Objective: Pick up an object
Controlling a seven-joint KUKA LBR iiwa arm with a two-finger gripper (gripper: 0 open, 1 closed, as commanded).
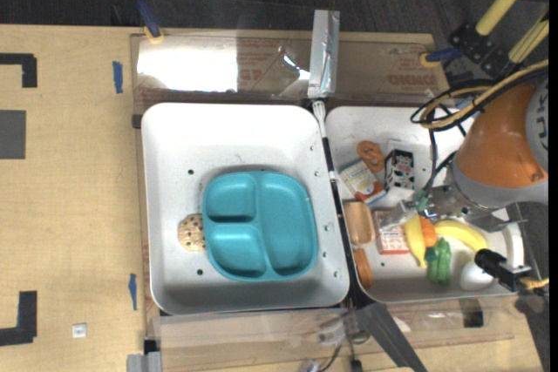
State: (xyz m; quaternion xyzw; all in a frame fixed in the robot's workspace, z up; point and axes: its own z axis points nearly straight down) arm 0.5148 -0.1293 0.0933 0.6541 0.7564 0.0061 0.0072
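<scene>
End effector (425,206) grip impossible to tell, wrist hiding right bin (410,119) corner, cookie (191,232) half behind teal tray (259,224)

A shallow white left bin (166,187) is set on a tan wooden bench (65,187). In it, toward five o'clock of its middle, a teal plastic tray with three compartments (259,224) is laid flat. A small round speckled cookie (191,231) is seen touching the tray's nine o'clock edge. At twelve o'clock of the bin, a sheet of clear plastic (227,57) is stood over brown cardboard (375,61), with a strip of silver tape (323,52) at its three o'clock edge. Black tape marks (22,70) are found on the bench at nine o'clock, and small blue tape pieces (117,76) are stuck just beside the bin's nine o'clock side.
</scene>
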